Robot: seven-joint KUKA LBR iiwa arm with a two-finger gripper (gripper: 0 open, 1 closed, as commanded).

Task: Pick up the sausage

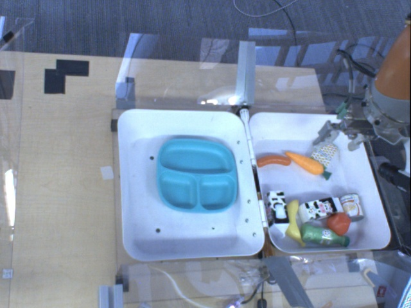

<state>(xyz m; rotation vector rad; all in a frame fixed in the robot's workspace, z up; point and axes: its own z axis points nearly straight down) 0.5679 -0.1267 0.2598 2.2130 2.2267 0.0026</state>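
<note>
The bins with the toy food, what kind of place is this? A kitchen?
Probably a robot lab, not a kitchen. A robot arm reaches over two white bins on a workbench, cables trail across the floor, and the sausage and carrot look like toys.

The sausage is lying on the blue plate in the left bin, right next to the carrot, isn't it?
Not quite. The sausage lies in the right bin, on the white floor near the divider, with the carrot beside it. The blue plate sits in the left bin. The camera view shows this.
</note>
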